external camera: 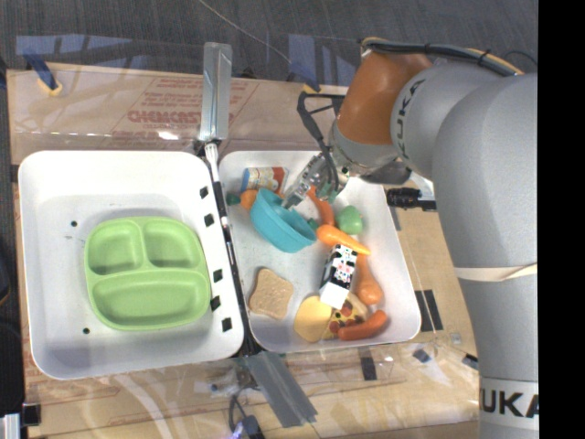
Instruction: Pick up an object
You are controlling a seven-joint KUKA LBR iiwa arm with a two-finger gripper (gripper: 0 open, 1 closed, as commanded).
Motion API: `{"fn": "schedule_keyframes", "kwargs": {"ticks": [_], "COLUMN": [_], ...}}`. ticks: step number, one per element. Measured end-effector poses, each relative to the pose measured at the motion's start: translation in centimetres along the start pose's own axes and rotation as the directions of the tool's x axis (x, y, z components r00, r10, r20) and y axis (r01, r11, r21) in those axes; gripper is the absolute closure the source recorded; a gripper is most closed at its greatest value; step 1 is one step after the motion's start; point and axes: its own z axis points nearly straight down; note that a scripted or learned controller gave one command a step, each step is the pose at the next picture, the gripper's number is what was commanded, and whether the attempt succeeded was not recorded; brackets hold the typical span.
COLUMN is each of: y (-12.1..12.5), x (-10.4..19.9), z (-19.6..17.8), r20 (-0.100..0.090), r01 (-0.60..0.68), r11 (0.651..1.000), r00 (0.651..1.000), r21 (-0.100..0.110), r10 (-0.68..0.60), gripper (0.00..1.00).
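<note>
While the arm (475, 154) reaches in from the right over the right bin (402, 273), I see the tool (306, 190) low among the toys near the bin's far side, just above the blue bowl (279, 222). I cannot tell from this angle how the tool is set, and nothing I can see confirms a catch. No single target is named, so any item here counts; the nearest candidates are the blue bowl, the orange carrot (340, 239) and the green ball (349, 218), all crowded together. Further toward me lie the cow-print carton (340, 273), the slice of bread (271, 294) and the yellow piece (313, 316). The left bin (46, 245) holds a green divided plate (144, 273).

My worry is the clutter: I judge the tool may land on the bowl's rim and skid off, or pinch two items and drop both on lifting. The round ball looks likely to roll away.
</note>
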Motion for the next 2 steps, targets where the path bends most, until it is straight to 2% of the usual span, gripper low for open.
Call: {"fn": "schedule_keyframes", "kwargs": {"ticks": [1,2], "y": [6.6,4.0], "x": [6.0,17.4], "z": [-8.5,-8.2], "r20": [-0.007,-0.013], "r01": [-0.146,-0.464], "r11": [0.989,0.886], "r00": [0.989,0.886], "r21": [-0.004,0.007], "r10": [0.146,0.464], "gripper": [1.0,1.0]}}
